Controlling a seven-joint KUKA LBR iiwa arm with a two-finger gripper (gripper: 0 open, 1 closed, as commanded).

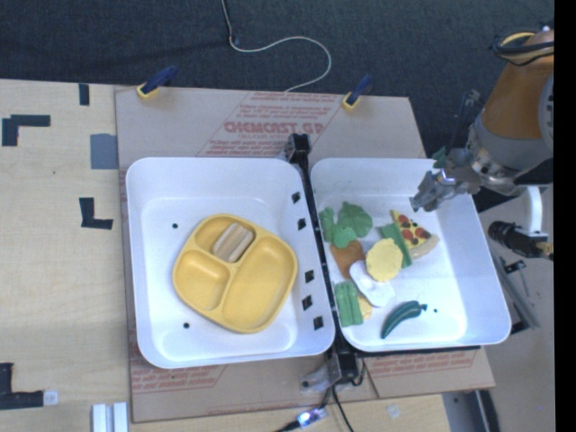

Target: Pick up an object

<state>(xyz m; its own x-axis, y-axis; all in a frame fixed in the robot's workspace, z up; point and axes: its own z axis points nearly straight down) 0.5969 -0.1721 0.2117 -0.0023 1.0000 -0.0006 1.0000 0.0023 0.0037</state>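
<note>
two white bins on the bench. left bin [148, 241]: yellow divided plate [236, 273]. right bin [468, 277]: toy foods clustered centrally, reachable from above — pizza slice [414, 233], green leaf [345, 223], green pepper [402, 317]. hand [430, 193] hovers near pizza slice, carrying nothing; finger opening cannot be told.
</note>
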